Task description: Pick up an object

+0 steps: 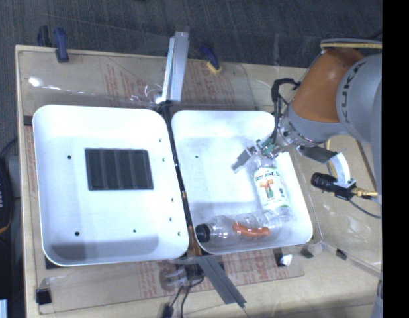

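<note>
gripper (pixel 256 152) in the right bin (pixel 211 138) | can't tell how the jaws stand | white bottle (pixel 271 187) just below them | clear bottle (pixel 241 228) further down

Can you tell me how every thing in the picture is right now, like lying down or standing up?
Clear bottle: lying on its side along the right bin's near wall, black cap on.
White labelled bottle: lying flat in the right bin.
End effector: over the right bin, just above the white labelled bottle.
Dark panel: lying flat in the left bin.
</note>
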Robot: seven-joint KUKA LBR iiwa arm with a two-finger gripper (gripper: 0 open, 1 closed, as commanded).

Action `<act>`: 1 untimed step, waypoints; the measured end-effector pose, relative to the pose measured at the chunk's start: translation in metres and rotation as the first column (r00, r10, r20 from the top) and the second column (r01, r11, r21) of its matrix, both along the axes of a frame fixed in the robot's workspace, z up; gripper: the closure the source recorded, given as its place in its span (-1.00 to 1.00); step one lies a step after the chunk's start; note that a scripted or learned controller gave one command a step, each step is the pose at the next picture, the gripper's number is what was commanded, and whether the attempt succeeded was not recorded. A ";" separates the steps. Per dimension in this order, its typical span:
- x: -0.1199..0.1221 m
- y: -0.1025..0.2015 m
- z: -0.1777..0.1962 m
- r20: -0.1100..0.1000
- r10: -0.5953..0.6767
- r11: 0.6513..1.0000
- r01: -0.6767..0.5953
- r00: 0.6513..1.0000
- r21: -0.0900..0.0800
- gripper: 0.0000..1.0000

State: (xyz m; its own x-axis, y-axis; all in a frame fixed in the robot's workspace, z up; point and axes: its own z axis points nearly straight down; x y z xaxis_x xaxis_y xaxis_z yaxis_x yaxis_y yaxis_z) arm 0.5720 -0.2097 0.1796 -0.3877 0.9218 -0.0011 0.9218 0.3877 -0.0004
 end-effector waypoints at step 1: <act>-0.006 0.001 -0.060 -0.003 0.177 0.984 -0.177 0.984 0.003 -1.00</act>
